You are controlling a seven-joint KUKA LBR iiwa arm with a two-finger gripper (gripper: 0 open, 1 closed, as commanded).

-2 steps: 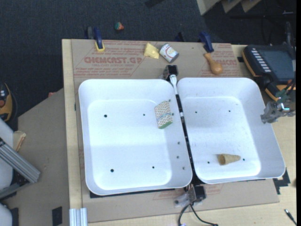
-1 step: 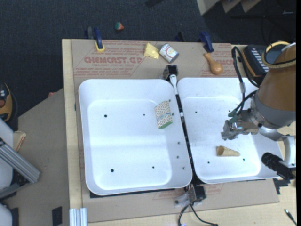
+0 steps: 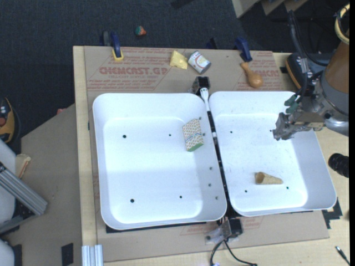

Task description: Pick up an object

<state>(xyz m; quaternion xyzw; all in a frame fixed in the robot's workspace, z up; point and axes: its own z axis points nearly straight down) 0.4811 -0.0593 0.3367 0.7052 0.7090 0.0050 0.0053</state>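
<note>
Pincer first: from the overhead camera view I see it hanging over the right-hand shallow white plastic bin, toward that bin's far right part, on the end of the grey arm that comes in from the right. Whether it is apart or together I cannot tell; the dark metal at its tip blurs into one mass from this angle, and I see nothing clearly caught in it.

In the same bin, nearer to me and a little left of the pincer, lies a small tan wedge-shaped piece, flat on the floor and well apart from the tool. In the left-hand shallow white plastic bin, close to its right wall, lies a small speckled pale-green block.

My worry is the wedge. It looks low and tapered, so a descent slightly off centre could, I judge, push it sideways or close over it and come up with nothing. The block sits near the divide between the bins, where the wall might block one side of a grasp.

On the brown table beyond the bins lie a yellow scrap, a small white box and an orange-brown wooden pear-shaped piece, all beyond the bins' far rims.
</note>
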